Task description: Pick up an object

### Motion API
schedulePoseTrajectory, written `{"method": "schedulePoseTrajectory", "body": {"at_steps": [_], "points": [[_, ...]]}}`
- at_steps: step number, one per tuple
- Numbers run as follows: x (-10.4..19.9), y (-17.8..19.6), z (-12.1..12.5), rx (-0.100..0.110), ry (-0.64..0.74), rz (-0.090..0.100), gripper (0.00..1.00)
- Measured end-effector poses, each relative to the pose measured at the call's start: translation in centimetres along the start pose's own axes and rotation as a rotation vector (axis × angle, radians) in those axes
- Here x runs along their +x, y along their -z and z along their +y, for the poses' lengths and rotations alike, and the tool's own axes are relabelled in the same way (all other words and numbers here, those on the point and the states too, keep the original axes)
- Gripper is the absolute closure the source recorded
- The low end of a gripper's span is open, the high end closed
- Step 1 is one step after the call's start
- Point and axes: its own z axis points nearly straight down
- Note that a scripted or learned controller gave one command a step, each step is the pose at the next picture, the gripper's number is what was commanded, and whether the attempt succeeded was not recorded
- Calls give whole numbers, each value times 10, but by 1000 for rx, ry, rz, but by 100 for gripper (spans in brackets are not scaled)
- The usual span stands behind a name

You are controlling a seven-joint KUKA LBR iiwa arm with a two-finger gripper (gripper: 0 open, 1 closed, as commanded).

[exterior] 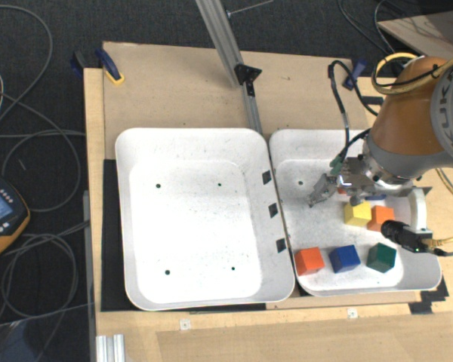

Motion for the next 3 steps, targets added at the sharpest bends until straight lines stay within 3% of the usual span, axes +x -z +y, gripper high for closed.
{"method": "schedulePoseTrajectory", "body": {"at_steps": [1, 2, 3], "points": [[-8, -59, -2, 0, -2, 0, 0], [-8, -44, 1, -9, 0, -1, 100], [-15, 15, -3, -15, 0, -3, 100]]}}
